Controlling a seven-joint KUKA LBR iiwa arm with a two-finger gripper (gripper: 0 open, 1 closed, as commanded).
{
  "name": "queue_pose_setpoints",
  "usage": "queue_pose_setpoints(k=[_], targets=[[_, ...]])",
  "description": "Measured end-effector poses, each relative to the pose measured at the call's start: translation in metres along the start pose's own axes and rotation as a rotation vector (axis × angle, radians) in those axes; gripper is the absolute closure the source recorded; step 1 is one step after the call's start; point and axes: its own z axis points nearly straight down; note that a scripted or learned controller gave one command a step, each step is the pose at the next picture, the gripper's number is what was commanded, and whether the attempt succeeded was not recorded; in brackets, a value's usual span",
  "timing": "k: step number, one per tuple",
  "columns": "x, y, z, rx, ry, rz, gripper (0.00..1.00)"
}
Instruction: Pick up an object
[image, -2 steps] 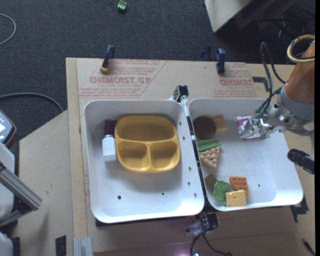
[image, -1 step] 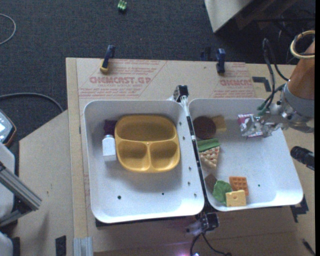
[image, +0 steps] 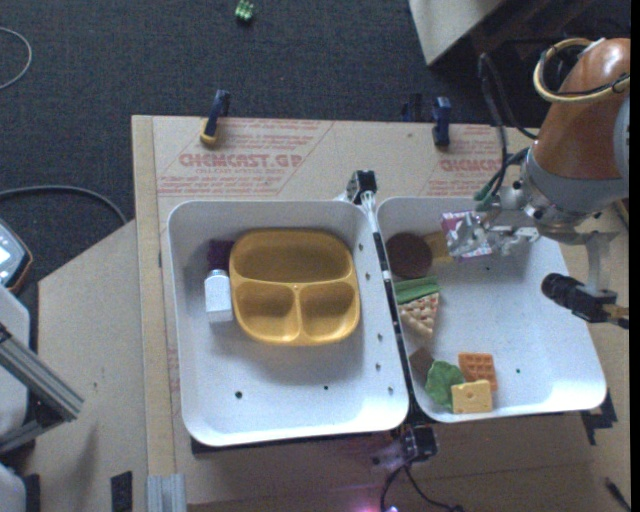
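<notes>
My gripper (image: 478, 238) hangs over the back of the right bin (image: 560, 340), its fingers closed on a crinkled silver and pink wrapper (image: 462, 232). Just left of it lies a dark brown round cookie (image: 408, 254). Nearer the front sit a pizza slice (image: 420, 308), a green leaf (image: 440, 380), a waffle (image: 478, 365) and a cheese wedge (image: 472, 398). The left bin (image: 190, 330) holds a yellow divided plate (image: 295, 286) and a small white bottle (image: 218, 296). The board (image: 250, 160) behind reads "CHEMCAST GP".

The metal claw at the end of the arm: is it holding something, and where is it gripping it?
Cannot be told. The gripper sits against a crinkled silver-and-pink packet over the right bin, but no hold on it is visible.
</notes>
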Motion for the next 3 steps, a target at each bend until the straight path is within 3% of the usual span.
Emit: queue_pose_setpoints(k=[2, 3], targets=[[0.093, 0.033, 0.018, 0.001, 0.001, 0.001, 1.00], [0.154, 0.047, 0.005, 0.000, 0.002, 0.000, 1.00]])
